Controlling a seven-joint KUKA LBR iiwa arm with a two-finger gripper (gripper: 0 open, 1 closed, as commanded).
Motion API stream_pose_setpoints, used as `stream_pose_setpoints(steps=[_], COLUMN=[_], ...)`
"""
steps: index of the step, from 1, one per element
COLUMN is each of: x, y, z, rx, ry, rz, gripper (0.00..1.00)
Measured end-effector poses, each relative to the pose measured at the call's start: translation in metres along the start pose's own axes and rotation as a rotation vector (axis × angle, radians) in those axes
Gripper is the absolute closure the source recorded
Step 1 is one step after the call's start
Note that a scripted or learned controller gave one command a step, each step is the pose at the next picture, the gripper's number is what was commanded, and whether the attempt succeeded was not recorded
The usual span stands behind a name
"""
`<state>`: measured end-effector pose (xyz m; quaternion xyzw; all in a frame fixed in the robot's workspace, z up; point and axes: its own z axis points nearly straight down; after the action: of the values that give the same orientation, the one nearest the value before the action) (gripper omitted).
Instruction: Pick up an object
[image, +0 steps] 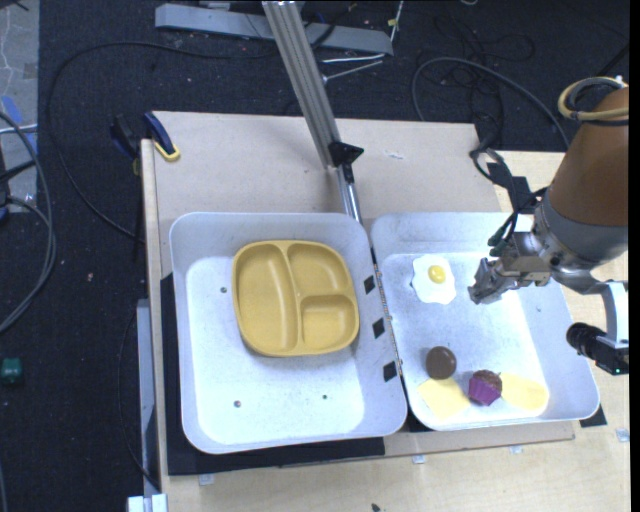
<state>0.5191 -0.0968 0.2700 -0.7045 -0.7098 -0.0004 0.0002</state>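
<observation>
Four items lay in the right bin (570, 400): fried egg (434, 280) far-left, brown ball (440, 361), purple piece (485, 386), yellow slices (524, 392). Gripper (487, 287) hovered just right of egg — finger state indiscernible. Risk — flat egg might slip any pinch.

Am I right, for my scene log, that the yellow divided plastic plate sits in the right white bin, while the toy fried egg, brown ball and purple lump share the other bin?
Not quite. The camera view shows the yellow divided plastic plate in the left white bin. The toy fried egg, brown ball and purple lump do share the other bin, the right one.
</observation>
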Motion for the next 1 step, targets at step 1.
stream_pose_setpoints(steps=[1], x=[0.0502], y=[0.004], z=[0.0175], rx=[0.0], ry=[-0.001], rz=[0.003], gripper=[1.0])
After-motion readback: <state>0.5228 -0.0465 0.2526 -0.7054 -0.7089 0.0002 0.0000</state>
